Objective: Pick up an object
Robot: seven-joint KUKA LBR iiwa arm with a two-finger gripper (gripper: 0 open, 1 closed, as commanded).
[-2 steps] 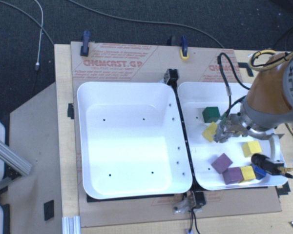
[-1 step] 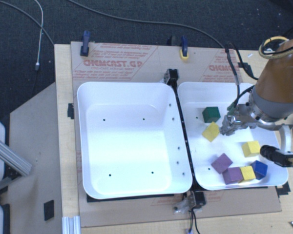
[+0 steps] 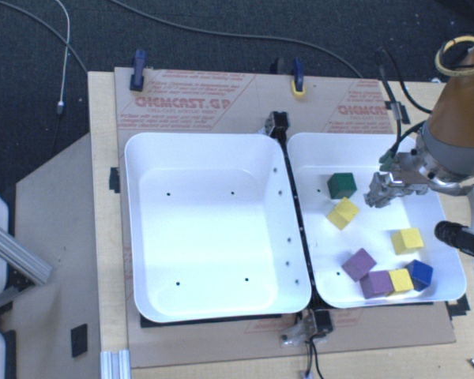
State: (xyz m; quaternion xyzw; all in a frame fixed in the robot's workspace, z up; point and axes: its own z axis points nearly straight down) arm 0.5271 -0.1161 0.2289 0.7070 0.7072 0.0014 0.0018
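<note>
Several small blocks lie in the right bin (image 3: 324, 144). A green cube (image 3: 342, 185) sits near the bin's middle, with a yellow cube (image 3: 343, 212) just in front of it. Another yellow cube (image 3: 408, 241) lies further right. At the front, two purple blocks (image 3: 359, 264) (image 3: 376, 283), a yellow block (image 3: 400, 280) and a blue block (image 3: 419, 274) cluster together. My gripper (image 3: 377, 197) hangs over the right bin, to the right of the green cube, pointing down and left. I see nothing between its fingers.
The left bin (image 3: 213, 144) stands beside the right one on a cardboard-covered bench. Blue clamps (image 3: 138, 68) (image 3: 298, 78) hold the board's far edge. Cables run across the dark floor behind.
</note>
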